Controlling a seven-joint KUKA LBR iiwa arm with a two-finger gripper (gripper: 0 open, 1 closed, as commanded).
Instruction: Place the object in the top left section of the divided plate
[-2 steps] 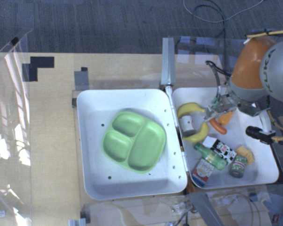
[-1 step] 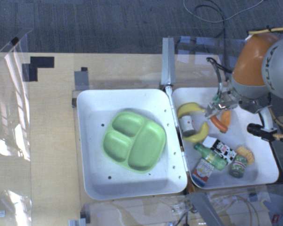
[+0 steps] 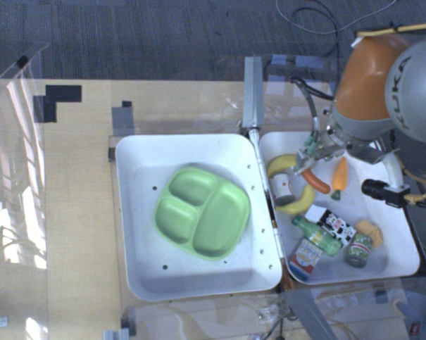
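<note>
Pale wooden tabletop [image 3: 74, 207] under two white bins: my claw [image 3: 312, 158] hangs in the right bin [image 3: 404, 263], grip hard to tell, over a red sausage [image 3: 315, 179] beside the banana [image 3: 293, 190]; green divided plate [image 3: 203, 212] sits in the left bin [image 3: 140, 274].

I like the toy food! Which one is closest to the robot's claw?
The red sausage. It lies right at the gripper, while the banana and carrot lie a little farther off.
</note>
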